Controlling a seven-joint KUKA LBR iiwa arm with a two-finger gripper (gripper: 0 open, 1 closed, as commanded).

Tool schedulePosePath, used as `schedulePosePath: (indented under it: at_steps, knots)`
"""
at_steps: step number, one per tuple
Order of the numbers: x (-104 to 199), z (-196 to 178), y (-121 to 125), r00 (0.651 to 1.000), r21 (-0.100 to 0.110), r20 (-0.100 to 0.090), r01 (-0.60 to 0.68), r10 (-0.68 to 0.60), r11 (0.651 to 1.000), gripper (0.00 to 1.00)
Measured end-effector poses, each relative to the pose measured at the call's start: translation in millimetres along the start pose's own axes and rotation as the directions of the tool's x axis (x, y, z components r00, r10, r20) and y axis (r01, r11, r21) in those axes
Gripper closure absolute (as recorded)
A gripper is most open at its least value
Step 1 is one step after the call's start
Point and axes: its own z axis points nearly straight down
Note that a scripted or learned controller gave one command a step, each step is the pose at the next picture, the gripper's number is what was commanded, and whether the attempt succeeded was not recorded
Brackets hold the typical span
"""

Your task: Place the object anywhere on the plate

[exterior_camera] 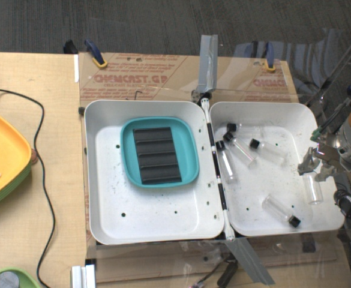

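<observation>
Gripper [312, 164] hovers at the right bin's [247, 218] far edge - finger state can't be told. Clear vials [241, 152] lie scattered there, teal plate [190, 155] in left bin - slick tubes may roll away.

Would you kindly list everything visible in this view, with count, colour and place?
Shallow white plastic bins: two, white, side by side; left, right.
Teal square plate: one, teal, in the left bin.
Black ridged block: one, black, lying on the plate.
Clear plastic vials with black caps: several, clear, scattered in the right bin.
Yellow plastic dishes: a stack, yellow over green, on the bench at left.
Black cable: one, black, across the bench.
Robot gripper: one, grey metal, over the right bin's right edge.
</observation>
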Motion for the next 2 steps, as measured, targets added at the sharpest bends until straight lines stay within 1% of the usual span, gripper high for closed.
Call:
schedulePosePath:
  at_steps: [1, 2]
  knots:
    - [0.0, -0.1, 0.1, 1.0, 0.0, 0.0, 0.0, 0.0, 1.0, 0.0]
    - [-28.1, -102.5, -1.5, 0.995, -0.002, 0.0, -0.098, 0.098, 0.995, 0.0]
